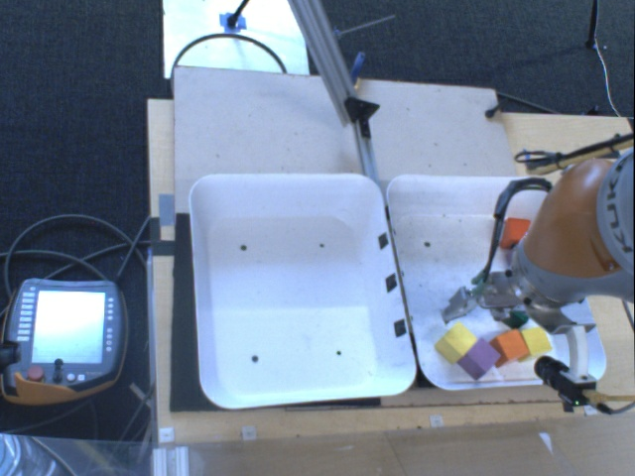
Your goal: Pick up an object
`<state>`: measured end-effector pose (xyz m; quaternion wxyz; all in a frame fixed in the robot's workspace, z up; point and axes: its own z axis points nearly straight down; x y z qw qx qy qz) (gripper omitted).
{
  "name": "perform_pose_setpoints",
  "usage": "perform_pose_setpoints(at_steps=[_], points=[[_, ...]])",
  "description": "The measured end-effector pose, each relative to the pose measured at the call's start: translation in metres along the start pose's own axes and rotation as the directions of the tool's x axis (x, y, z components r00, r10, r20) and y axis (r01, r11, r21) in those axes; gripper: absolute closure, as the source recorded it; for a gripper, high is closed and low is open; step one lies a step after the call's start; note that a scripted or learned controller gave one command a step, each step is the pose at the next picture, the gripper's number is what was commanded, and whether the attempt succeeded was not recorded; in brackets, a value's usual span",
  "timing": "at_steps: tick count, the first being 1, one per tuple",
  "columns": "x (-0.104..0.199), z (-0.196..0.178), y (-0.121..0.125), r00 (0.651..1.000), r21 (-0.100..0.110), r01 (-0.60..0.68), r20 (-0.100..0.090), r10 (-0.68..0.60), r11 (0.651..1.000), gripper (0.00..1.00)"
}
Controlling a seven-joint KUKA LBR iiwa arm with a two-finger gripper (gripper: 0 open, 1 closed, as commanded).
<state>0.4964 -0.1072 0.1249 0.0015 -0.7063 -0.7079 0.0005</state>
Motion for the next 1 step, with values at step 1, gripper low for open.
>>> perform_pose_setpoints(at_steps=[1], points=[[-0.0005,-0.0130,0.0014,1.000,-0.006,0.001,0.001,-0.001,1.000,1.00]])
